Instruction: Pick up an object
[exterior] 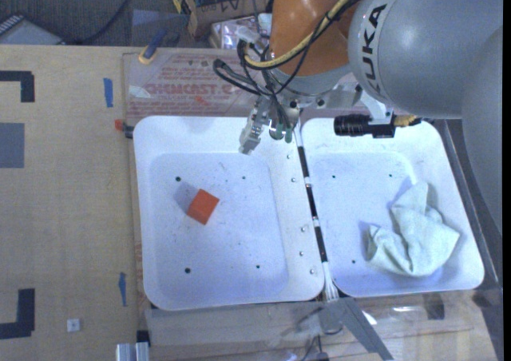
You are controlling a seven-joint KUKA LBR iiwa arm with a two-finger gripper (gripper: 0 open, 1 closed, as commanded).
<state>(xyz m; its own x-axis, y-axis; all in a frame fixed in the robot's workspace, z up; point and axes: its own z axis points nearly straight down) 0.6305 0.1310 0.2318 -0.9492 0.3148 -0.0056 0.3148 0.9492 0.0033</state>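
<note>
Block (pixel 203 207), one small orange cube, lies on the floor of the left bin (pixel 160 140), left of middle, nothing touching it. One crumpled white cloth (pixel 413 229) sits in the right bin (pixel 455 160), toward its near right corner. The gripper (pixel 267 129) hangs over the left bin's far right edge, well apart from the block and cloth; whether its jaws are apart or together I cannot tell. Two bins rest on the counter (pixel 64 208). Nothing looks picked yet: approach, grasp and lift all remain.
</note>
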